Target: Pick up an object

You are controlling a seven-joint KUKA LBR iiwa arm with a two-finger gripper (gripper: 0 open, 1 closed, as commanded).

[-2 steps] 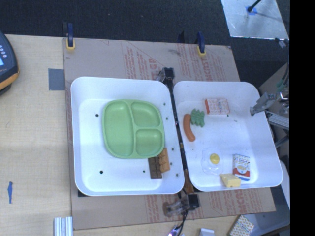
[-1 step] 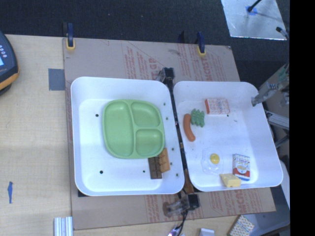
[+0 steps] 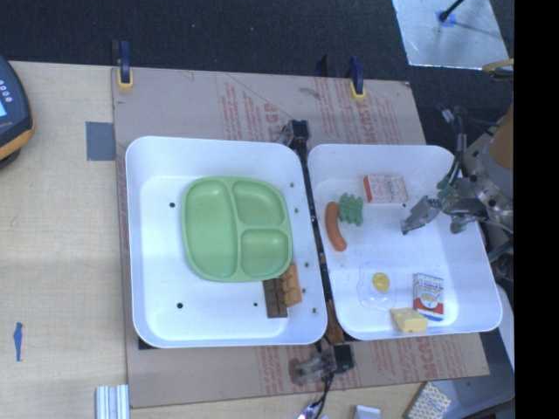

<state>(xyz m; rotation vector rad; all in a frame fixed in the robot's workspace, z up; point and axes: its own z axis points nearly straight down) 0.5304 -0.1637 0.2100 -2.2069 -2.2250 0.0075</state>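
Note:
The right bin [image 3: 349,321] holds an orange sausage [image 3: 335,226], a green broccoli piece [image 3: 351,208], a pink-and-white packet [image 3: 385,188], a fried egg [image 3: 379,284], a red-and-white carton [image 3: 428,294] and a yellow cheese wedge [image 3: 409,321]. My gripper [image 3: 439,217] hangs over the right side of this bin, its two dark fingers spread apart with nothing between them. It sits right of the packet and above the carton, apart from both.
The left bin [image 3: 148,312] carries a green divided plate [image 3: 237,229] and a brown chocolate bar [image 3: 282,291] near its front right corner. Blue clamps [image 3: 124,64] hold the cardboard mat at the back. A grey device [image 3: 10,107] lies at the far left.

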